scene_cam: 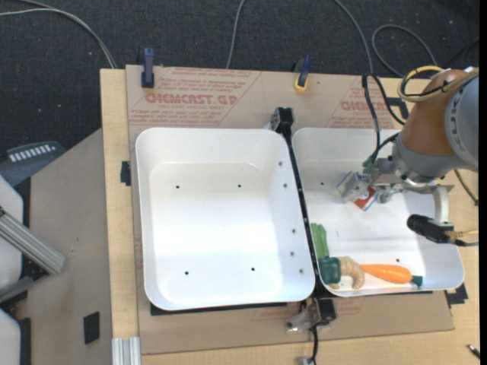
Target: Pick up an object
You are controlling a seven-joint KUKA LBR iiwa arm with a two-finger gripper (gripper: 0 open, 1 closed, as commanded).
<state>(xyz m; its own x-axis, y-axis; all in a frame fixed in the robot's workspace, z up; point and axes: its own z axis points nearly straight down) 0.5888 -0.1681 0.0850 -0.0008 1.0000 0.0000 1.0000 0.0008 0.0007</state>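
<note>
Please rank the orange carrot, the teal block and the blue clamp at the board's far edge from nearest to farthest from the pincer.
1. Orange carrot, right bin's near edge, below the pincer.
2. Teal block, same bin's near-left corner.
3. Blue clamp, board's far-left edge.

A grey robot arm [466, 131] shows at the right side of the scene. Its outer casing is smooth, rounded and light grey, like a thick tube. A broad orange band [424, 124] wraps the arm just above the wrist, glossy and curved, shading to a darker brown-orange on its lower side. Below the band sits a grey metal wrist section, ring-shaped, with a pale flange under it. Thin black cables loop over the orange band and run down to the wrist. A yellowish cable curls beside them at the far edge of the band. The gripper [364, 191] is small, silver-grey metal, with a spot of red near it.
</note>
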